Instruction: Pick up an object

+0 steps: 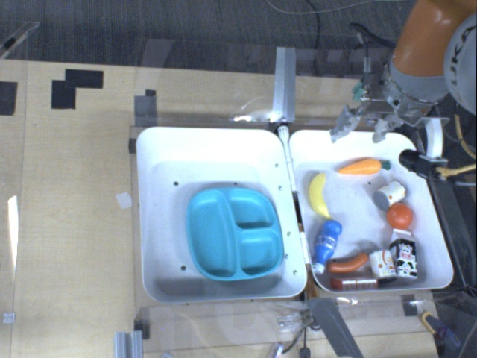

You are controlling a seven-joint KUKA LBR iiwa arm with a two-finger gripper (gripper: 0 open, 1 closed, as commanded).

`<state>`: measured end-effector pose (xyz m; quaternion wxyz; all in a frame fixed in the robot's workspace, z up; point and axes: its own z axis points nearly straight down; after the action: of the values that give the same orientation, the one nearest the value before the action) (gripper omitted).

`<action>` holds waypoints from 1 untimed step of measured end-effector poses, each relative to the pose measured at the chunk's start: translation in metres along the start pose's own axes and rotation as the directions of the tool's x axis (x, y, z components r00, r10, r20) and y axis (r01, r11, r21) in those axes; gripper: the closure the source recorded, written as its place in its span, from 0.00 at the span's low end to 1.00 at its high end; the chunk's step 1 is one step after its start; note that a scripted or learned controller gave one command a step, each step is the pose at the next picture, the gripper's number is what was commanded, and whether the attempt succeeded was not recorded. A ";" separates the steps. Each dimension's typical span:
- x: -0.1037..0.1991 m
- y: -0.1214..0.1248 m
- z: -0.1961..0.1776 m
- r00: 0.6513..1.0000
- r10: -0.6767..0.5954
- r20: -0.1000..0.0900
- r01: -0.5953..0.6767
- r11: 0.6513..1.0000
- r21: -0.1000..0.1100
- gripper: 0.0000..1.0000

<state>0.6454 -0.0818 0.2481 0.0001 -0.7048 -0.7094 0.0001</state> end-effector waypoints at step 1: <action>-0.003 -0.042 0.157 0.999 0.032 -0.001 -0.032 0.999 -0.003 0.00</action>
<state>0.6035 -0.0854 0.0911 -0.0007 -0.7160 -0.6981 -0.0011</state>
